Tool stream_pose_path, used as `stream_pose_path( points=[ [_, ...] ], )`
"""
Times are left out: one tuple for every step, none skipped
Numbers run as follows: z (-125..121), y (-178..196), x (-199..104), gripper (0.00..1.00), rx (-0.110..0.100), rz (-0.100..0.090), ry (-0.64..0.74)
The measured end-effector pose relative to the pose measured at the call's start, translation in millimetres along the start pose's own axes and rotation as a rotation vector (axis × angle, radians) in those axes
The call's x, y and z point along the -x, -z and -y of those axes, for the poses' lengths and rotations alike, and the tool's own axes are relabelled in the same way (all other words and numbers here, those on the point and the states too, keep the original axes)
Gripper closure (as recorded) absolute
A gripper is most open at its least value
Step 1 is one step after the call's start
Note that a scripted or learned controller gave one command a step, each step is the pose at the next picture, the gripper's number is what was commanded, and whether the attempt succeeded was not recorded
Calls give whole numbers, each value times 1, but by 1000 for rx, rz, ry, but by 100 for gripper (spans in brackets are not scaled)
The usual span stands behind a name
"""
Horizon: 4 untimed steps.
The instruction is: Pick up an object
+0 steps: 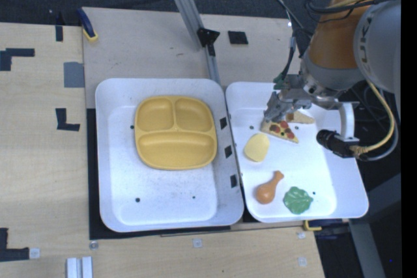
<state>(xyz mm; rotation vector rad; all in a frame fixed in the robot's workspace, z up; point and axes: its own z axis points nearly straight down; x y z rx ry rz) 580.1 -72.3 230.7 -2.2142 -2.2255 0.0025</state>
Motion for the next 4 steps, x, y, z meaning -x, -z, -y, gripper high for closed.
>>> stream_pose_path(
  points=[
    [-5,-4,-61,100,0,-1,2],
    [-26,-2,-108,100,2,-1,1],
    [-30,4,-163,100,2,-1,2],
    [-30,4,-159,0,1,1,-2]
  ],
)
